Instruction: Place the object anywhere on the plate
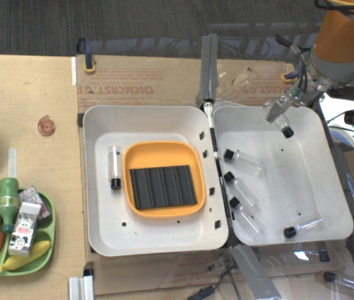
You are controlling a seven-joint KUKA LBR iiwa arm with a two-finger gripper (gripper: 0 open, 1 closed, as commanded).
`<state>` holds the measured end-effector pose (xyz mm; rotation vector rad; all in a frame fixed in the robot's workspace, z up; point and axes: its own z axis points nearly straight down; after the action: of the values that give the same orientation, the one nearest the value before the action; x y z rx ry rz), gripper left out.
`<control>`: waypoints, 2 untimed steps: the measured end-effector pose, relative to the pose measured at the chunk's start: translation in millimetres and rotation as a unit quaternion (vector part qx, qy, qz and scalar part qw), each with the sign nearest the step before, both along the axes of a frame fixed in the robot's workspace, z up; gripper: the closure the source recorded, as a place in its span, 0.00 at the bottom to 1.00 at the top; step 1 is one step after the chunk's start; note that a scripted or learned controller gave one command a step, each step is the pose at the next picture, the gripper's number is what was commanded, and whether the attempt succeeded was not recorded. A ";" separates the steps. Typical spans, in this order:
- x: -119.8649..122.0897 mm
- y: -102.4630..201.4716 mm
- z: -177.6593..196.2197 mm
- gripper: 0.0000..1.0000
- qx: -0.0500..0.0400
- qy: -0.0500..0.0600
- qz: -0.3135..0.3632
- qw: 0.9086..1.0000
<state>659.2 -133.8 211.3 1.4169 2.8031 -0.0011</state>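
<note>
Gripper (281, 110) over right bin's (333, 167) far rim.
Holds a vial (285, 128); plate (163, 155) sits in left bin (98, 167), rims bare.

The grey arm (342, 27) reaches in from the right — orange band uppermost, gripper (281, 109) angled down-left.

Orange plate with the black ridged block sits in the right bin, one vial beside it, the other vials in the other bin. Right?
Not quite. The camera view shows the orange plate with the black block in the left bin, not the right. One vial lies beside it, and the other vials are in the right bin.
</note>
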 end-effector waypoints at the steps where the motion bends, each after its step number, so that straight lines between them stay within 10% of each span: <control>1: 0.2 -49.4 47.0 1.00 -0.001 -0.002 0.073 0.997; 2: -5.3 -88.9 106.0 1.00 -0.001 -0.002 0.196 0.981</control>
<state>653.9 -222.7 317.2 0.8374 3.0224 -0.0004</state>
